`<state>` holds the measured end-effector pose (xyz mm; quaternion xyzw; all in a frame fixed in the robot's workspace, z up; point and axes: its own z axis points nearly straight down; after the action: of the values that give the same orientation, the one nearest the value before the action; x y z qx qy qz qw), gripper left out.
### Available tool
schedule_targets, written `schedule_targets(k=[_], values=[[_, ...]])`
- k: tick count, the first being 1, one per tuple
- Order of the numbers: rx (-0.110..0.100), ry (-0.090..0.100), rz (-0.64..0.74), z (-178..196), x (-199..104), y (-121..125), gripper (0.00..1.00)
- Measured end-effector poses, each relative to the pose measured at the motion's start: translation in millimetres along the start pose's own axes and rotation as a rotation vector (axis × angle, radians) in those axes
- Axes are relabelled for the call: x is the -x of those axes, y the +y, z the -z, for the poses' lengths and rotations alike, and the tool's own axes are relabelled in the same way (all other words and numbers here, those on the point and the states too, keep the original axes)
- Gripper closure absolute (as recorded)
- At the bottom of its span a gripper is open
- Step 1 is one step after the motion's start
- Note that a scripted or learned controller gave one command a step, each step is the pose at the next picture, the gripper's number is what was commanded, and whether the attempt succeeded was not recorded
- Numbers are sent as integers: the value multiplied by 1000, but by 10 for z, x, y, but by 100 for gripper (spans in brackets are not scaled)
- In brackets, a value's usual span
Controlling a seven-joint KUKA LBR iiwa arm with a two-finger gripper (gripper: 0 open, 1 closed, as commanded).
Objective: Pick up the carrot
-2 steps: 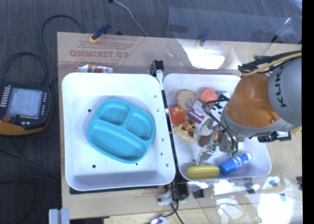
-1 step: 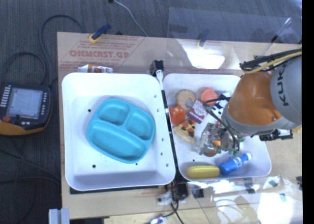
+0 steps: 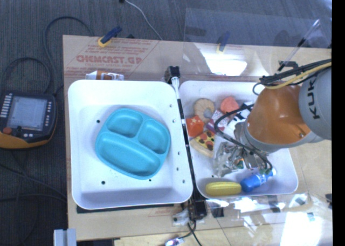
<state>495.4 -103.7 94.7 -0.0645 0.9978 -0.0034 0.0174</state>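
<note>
The carrot [image 3: 195, 126] is a stubby orange-red piece by the right bin's [image 3: 288, 185] left wall, beside the pizza slice [image 3: 205, 142]. The gripper [image 3: 233, 159] is down among the clutter, its opening impossible to judge. Red "CHEMCAST GP" runs across the board [image 3: 110, 59]; "KU" shows on the arm [image 3: 315, 104].

Divided tray [image 3: 133, 143] in the left bin [image 3: 81, 131]; toy foods and end effector [image 3: 229, 158] in the right bin [image 3: 288, 177].

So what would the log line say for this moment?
arm: over right bin | pincer: low among toys | carrot: left edge, untouched | left bin: blue tray
</note>
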Motion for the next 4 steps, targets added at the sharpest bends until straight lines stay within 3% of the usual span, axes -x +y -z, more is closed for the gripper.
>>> schedule_targets(k=[1,2,3,4], values=[[6,31,-248,904,187,697,100],[1,26,-216,1393,732,-182,100],[1,33,-401,1243,691,-613,100],[-5,37,-718,683,383,-966,100]])
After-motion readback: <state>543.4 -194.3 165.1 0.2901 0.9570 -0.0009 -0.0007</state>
